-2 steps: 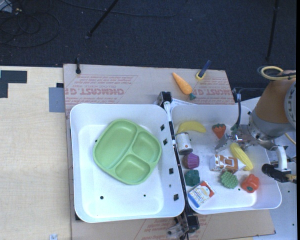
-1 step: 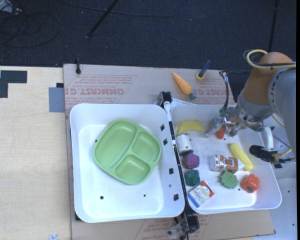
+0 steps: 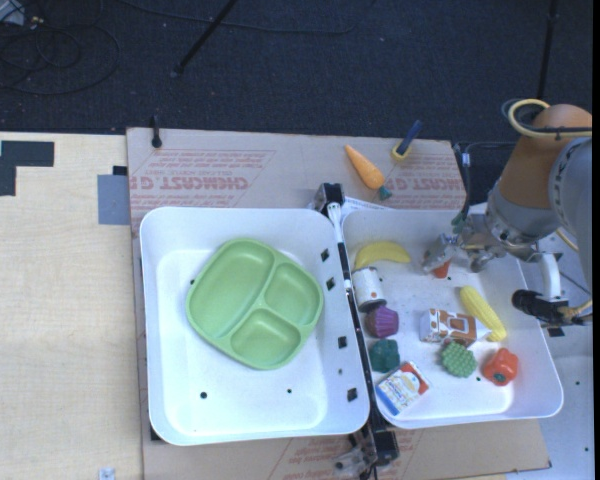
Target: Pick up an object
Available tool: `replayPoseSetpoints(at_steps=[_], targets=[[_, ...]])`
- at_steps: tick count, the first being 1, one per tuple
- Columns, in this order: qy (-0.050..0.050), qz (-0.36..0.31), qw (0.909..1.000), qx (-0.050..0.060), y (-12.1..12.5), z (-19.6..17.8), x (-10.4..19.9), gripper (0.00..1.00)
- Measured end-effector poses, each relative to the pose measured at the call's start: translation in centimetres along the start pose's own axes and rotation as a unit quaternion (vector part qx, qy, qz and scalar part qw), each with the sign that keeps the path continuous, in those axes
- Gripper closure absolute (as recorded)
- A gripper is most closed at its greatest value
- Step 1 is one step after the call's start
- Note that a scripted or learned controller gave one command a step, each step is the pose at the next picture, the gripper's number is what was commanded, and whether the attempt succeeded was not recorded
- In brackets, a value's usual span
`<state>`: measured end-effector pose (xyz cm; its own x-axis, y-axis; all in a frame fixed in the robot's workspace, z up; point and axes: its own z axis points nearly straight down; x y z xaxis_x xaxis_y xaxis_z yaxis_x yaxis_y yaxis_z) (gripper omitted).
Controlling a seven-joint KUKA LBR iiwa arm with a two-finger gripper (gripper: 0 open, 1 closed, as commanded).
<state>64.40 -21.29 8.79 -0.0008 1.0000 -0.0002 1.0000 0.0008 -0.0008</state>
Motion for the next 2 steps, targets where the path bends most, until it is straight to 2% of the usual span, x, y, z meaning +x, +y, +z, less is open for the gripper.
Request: replayPoseSetpoints(at_steps=[2], targets=[[0.0, -0.002, 1.0, 0.0, 0.03, 0.01, 0.13, 0.0]])
